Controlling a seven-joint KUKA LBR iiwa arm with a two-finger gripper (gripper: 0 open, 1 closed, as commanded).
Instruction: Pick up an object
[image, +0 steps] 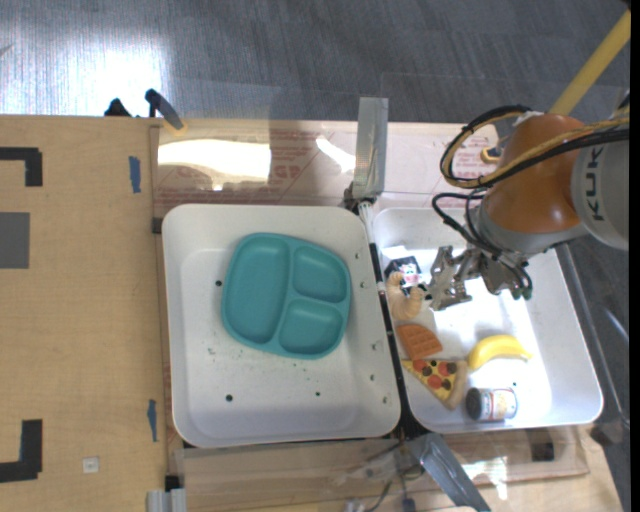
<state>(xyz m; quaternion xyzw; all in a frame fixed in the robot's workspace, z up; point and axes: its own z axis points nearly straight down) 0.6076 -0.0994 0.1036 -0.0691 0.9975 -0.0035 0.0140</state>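
Camera view: approach step, nothing lifted yet. The gripper (447, 283) hangs low in the right bin (560, 330), fingers slightly apart, nothing between them. A small toy figure (405, 280) lies just left of it, by the bin's left wall. Pizza slice (436, 375), banana (497, 350) and jar (492, 403) sit nearer. Next: shift left over the toy, drop, close.

You're looking at a grey floor (300, 50) along the far side, with a bright patch of glare far left. A tan cardboard sheet (75, 300) covers the left — black marks, bits of blue tape (135, 172). A yellow pole (595, 62) slants far right.
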